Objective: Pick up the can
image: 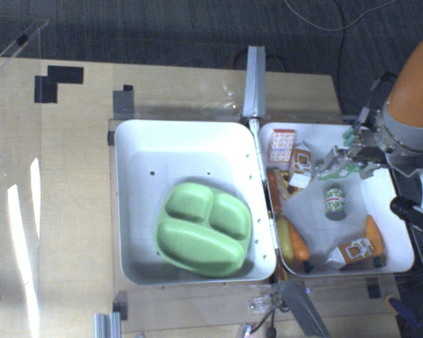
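Note:
The can (335, 201) is small, with a green and white label, and stands on the floor of the right bin (402, 263) near its middle. My gripper (340, 162) hangs over the bin's upper middle, just behind the can and apart from it. It is open, with nothing between its fingers. The grey arm with its orange band (416, 90) reaches in from the right edge.
Around the can lie a red and white box (282, 145), a brown packet (301, 162), a carrot (373, 231), a small carton (358, 251) and yellow and orange toy food (293, 241). The left bin (134, 153) holds a green divided plate (206, 227).

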`<state>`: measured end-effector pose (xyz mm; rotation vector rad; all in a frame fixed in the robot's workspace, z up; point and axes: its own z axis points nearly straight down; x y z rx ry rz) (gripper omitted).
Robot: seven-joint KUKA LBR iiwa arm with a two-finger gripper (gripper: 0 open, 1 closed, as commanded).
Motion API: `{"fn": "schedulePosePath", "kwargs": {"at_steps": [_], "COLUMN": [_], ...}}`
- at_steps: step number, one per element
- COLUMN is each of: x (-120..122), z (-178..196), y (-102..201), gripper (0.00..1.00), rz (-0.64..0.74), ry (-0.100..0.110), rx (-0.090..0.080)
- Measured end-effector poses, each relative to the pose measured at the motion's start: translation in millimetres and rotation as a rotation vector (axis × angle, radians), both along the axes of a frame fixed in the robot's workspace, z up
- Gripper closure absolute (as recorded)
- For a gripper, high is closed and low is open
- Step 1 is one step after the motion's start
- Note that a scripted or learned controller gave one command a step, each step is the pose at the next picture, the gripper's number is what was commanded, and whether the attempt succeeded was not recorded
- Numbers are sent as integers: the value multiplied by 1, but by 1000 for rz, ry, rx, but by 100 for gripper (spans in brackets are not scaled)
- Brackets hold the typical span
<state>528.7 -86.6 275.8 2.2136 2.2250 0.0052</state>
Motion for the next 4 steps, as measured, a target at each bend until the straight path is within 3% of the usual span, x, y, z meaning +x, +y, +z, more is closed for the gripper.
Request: {"fn": "schedulePosePath", "kwargs": {"at_steps": [1,2,3,4], "x": [-22,19,21,51], "z": [-113,-185,-173,-60], "y": [-24,-92,-91,-3], "gripper": [0,0,100,100], "rz": [-106,-8,-7,-97], "ry": [2,-2,-8,-2], "rx": [0,-1,0,0]}}
